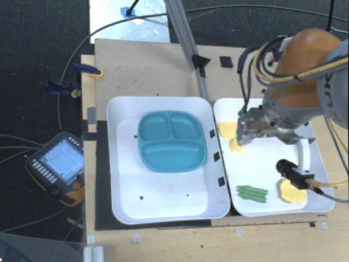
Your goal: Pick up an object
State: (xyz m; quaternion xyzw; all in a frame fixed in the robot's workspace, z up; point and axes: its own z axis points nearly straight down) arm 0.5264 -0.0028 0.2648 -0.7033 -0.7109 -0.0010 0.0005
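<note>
The right bin point(272, 203) holds a yellow piece point(227, 129) near its upper left, a smaller yellow piece point(235, 145) just below that, a green bean pod point(252, 193) at the front, and a yellow round piece point(292, 192) at the front right. My gripper point(244, 134) hangs low over the bin's upper left, right beside the two yellow pieces. The wrist body hides the fingertips, and nothing can be seen held between them.
The left bin point(125, 162) holds a blue divided plate point(172, 141). A black part with a yellow cable point(292, 172) on the arm overhangs the yellow round piece. A slanted metal pole point(185, 31) crosses the bench behind the bins. A teach pendant point(57, 165) lies at the far left.
</note>
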